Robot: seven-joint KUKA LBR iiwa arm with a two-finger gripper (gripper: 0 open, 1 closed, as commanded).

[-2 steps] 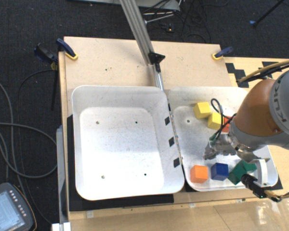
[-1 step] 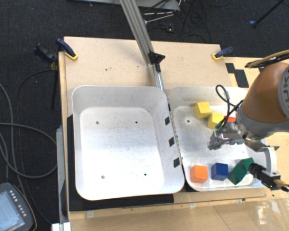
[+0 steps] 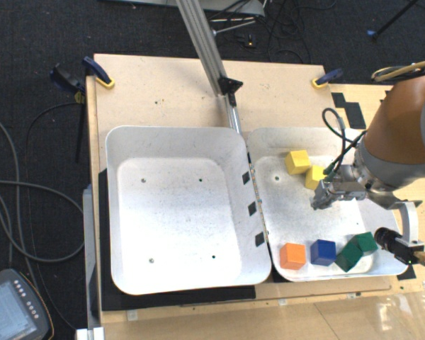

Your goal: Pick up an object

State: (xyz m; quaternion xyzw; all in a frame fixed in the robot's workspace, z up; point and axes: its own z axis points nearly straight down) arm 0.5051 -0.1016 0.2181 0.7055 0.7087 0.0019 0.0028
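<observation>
Yellow (image 3: 297,161), orange (image 3: 292,256), blue (image 3: 324,252), green blocks (image 3: 356,251) in right bin (image 3: 269,163).

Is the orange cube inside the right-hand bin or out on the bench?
Inside. The small orange cube sits on the floor of the right white bin, near its front rim.

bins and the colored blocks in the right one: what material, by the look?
Left bin and right bin: likely moulded white plastic; thin rounded rims, matte, dark speckles.
Yellow blocks, orange block, blue block, green block: solid-coloured, matte, sharp edges; painted wood or foam, cannot tell which.
</observation>
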